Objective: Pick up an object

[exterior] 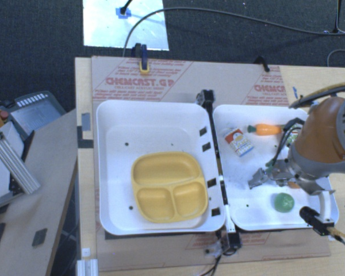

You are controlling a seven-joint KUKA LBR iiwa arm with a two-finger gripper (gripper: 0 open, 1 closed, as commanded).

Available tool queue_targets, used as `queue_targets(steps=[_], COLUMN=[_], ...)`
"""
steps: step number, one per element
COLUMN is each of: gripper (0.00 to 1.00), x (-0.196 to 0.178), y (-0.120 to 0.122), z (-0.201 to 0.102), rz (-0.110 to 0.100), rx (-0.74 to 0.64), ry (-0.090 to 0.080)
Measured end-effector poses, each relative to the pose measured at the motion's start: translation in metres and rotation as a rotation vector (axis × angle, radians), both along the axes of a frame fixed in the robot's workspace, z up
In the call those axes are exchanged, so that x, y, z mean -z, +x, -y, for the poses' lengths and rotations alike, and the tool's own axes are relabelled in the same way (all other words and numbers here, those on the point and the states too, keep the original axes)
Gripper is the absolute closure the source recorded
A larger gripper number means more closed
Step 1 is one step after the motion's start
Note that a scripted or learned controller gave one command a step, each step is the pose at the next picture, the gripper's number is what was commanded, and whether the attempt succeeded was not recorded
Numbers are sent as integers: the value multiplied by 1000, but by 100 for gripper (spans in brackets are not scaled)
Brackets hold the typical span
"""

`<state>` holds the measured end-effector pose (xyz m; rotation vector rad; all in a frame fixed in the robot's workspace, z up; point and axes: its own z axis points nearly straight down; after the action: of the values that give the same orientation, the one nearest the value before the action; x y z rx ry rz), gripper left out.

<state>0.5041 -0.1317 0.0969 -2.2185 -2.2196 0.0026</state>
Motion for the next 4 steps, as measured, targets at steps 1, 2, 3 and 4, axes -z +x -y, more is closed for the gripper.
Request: queue_targets(steps=[1, 2, 3, 4], gripper=[100, 100, 100, 100], x=[-14, -68, -123, -160], y=[2, -5, -4, -2], z=[1, -5, 6, 6], rz=[6, 10, 12, 9], rx=[0, -4, -3, -4], ry=[-2, -3, -4, -3])
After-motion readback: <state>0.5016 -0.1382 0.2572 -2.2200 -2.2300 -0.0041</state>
